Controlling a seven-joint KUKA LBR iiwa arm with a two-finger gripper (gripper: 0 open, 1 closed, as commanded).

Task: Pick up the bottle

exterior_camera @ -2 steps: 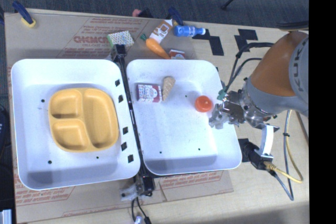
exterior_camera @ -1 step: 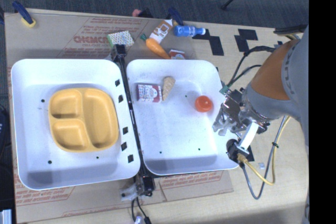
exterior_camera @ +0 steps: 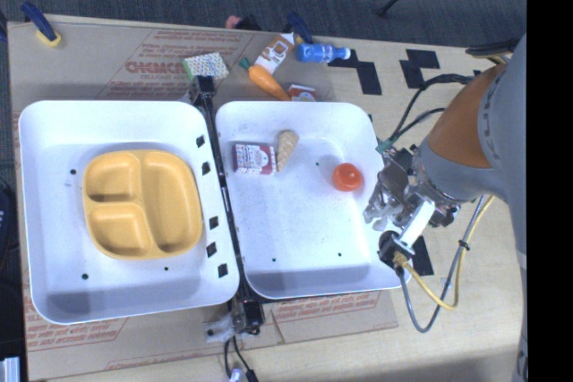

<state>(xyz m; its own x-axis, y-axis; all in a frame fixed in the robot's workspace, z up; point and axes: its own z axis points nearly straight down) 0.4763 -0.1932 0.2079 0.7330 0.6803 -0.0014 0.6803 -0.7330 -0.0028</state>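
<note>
A: Camera view, quick rundown. Where's the bottle (exterior_camera: 321,54)?

B: Outside both bins, lying on its side on the bench's cardboard sheet (exterior_camera: 161,58), behind the right bin (exterior_camera: 309,277). Blue w/ a white end. Just left of it: a small carton (exterior_camera: 273,55) and a carrot-like orange item (exterior_camera: 267,82), plus a small red-white packet (exterior_camera: 302,91) at the bin's back rim.

A: And the gripper (exterior_camera: 387,228)?

B: Over the right bin's right rim, towards the front corner, well apart from the bottle. Grey arm (exterior_camera: 488,139) w/ orange band comes in from the right; yellow cable (exterior_camera: 430,295) loops below the wrist. Jaws: can't tell if open or closed, too cluttered at that angle. Nothing visibly btwn them.

A: Inside the right bin?

B: A red-white pack (exterior_camera: 253,158), an ice-cream cone (exterior_camera: 286,147) just beside it, and a red-orange ball (exterior_camera: 347,177) nearer the gripper, not touching it.

A: Left bin (exterior_camera: 54,282)?

B: A yellow divided tray (exterior_camera: 141,203), three compartments, sits approx. in the middle. A checkered packet (exterior_camera: 205,65) lies on the cardboard behind that bin.
</note>
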